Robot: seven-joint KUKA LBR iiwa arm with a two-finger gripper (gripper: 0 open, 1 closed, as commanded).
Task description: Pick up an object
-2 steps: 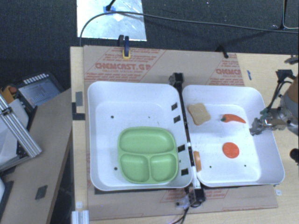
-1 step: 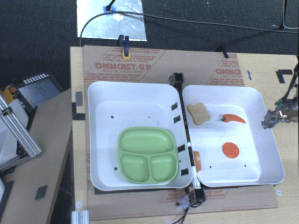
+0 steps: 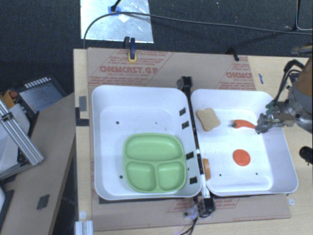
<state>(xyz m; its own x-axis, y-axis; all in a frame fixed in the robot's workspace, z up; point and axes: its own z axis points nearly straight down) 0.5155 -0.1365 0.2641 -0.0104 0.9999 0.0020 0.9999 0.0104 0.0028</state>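
In the right bin (image 3: 279,177) lie an orange carrot-shaped piece (image 3: 243,125), a tan bread-like slab (image 3: 208,118) and a flat orange-red disc (image 3: 241,157). A small orange piece (image 3: 206,168) rests against the bin's left wall. My gripper (image 3: 264,123) hangs over the right bin's right side, its tips just right of the carrot's end. Nothing shows between its fingers, and their spread is too small to make out.
The left bin (image 3: 105,99) holds a green three-compartment plate (image 3: 154,161). A black divider strip (image 3: 192,131) runs between the bins. Cardboard lies under both bins. A yellow clamp (image 3: 131,52) sits at the back edge, and cables cross the dark floor behind.
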